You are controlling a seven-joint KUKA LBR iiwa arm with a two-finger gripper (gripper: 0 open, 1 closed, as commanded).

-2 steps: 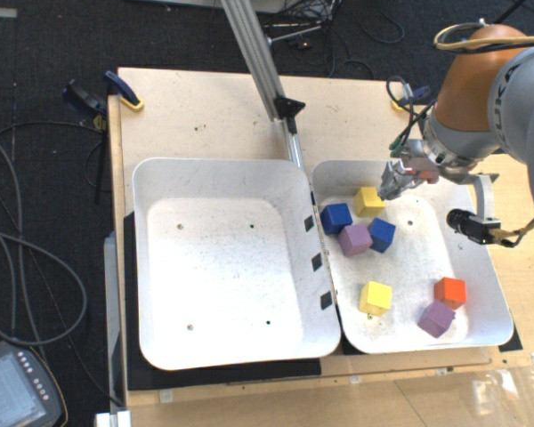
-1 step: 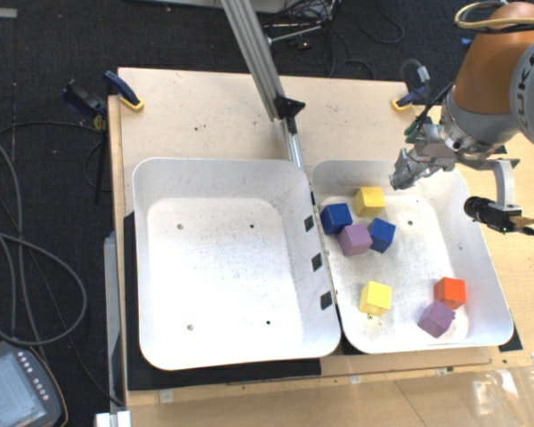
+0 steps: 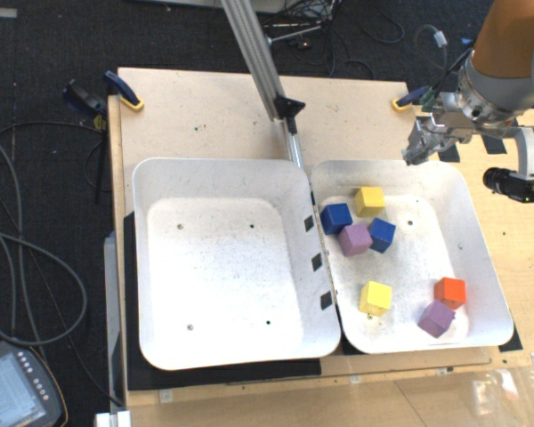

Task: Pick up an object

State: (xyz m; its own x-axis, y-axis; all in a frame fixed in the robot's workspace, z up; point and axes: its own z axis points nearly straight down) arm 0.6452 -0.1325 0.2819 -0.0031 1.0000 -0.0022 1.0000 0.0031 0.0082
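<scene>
Hovering at the right bin's far rim, the claw (image 3: 420, 152), grip unreadable, is near the yellow cube (image 3: 368, 200).

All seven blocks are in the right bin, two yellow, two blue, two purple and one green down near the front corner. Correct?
Not quite: the block near the front corner is orange, not green. The camera view shows it beside a purple block. The rest stands: seven blocks, all in the right bin.
</scene>
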